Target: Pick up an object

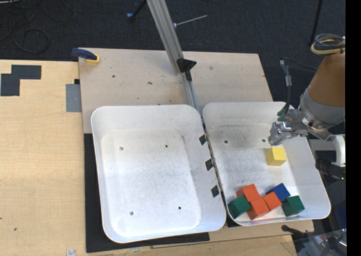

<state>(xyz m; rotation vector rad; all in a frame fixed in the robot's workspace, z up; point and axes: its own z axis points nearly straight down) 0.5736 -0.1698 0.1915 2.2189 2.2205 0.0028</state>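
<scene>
Yellow block (276,156) sits alone in the right bin (237,122), and our hand (277,135) hovers just above it, grip unreadable from here. We judge this the approach: next, drop straight down and close.

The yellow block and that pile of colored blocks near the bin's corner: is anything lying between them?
No. In the camera view, just bare white bin floor separates the yellow block from the pile.

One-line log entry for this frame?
tool over right bin | above yellow block | nothing seen held | block cluster near front
</scene>
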